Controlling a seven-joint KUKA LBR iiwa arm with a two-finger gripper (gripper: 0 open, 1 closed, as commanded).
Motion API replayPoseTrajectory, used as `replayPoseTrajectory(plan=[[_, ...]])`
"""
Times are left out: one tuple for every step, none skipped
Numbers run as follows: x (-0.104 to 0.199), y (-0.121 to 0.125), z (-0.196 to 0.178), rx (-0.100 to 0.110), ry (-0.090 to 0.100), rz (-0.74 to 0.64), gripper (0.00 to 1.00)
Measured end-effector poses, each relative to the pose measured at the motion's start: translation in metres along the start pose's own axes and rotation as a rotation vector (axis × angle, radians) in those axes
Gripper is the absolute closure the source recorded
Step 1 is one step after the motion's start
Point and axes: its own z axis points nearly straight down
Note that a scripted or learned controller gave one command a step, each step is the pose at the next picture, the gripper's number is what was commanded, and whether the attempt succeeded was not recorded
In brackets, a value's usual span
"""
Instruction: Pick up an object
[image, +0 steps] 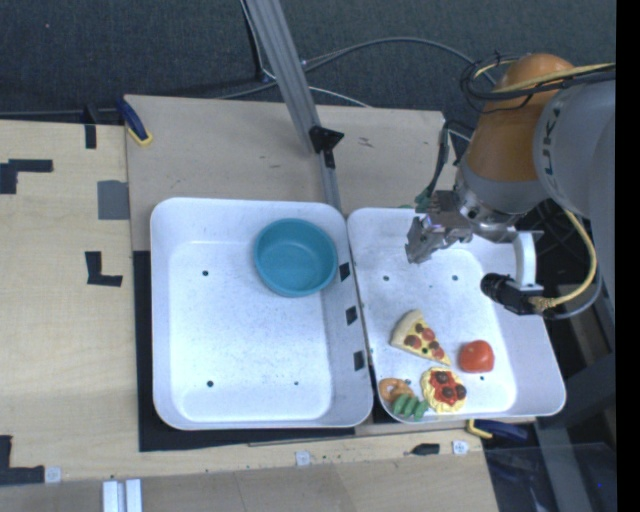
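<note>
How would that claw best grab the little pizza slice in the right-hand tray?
Probably from straight above, with the fingers closing across the slice's two long straight sides. The pizza slice lies flat on the floor of the right bin, so its top offers nothing to pinch. Bare floor lies on both flanks, and the gripper hangs above the bin.

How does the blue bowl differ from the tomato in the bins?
The blue bowl is a hollow, open-topped dish; the tomato is a solid round lump. The bowl is blue and clearly larger; the tomato is red and small. The bowl sits in the left bin near its far edge; the tomato lies in the right bin among other toy food. Both rest apart from the gripper.
</note>
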Motion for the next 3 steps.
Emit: replayPoseTrajectory(plan=[[0.054,-0.002,-0.013,0.001,0.0,0.0,1.0],[0.103,-0.009,-0.02,0.001,0.0,0.0,1.0],[0.165,-0.014,-0.014,0.002,0.0,0.0,1.0]])
